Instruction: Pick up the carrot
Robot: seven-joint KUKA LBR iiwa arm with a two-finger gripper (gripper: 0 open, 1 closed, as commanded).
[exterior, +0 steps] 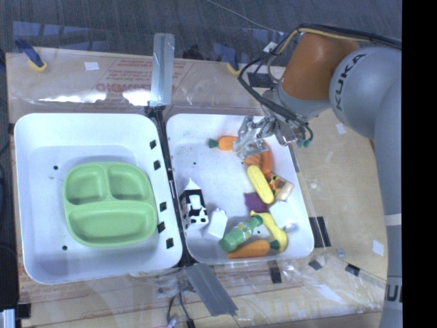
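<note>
The right bin (179, 183) is taken as the landmark. It is seen to hold a clutter of toy food, and the arm (355, 74) is reached over its far right corner from the right.

The gripper (250, 144) is positioned low over the far part of the right bin, toward its right wall. Its metal fingers (244, 137) are pointed down and leftward. Whether they are spread or closed cannot be told; the fingertips are blurred together against the objects below. Nothing is clearly seen between them.

The carrot (225, 143), small and orange with a green tip at its left end, is lying flat on the bin floor in the far part of the right bin, just left of the gripper. Its right end is met or covered by the fingers; actual contact cannot be confirmed.

Directly under and nearer than the gripper, an orange-red item (263, 161) is noted, partly covered. Beside it, toward the bin's right wall, a corn cob (260, 183) is lying slantwise, with a small orange and yellow box (279, 187) touching it on the right. A purple piece (254, 201) is seen just nearer than the cob.

At the near right corner of the right bin, a green bottle (240, 236), a banana (274, 229) and a second orange vegetable (250, 249) are piled together. Near the bin's left wall, a black-and-white cow-print carton (193, 206) and a white block (217, 224) are recorded.

Left of the right bin, the left bin (34, 142) holds a green divided plate (109, 203).
</note>
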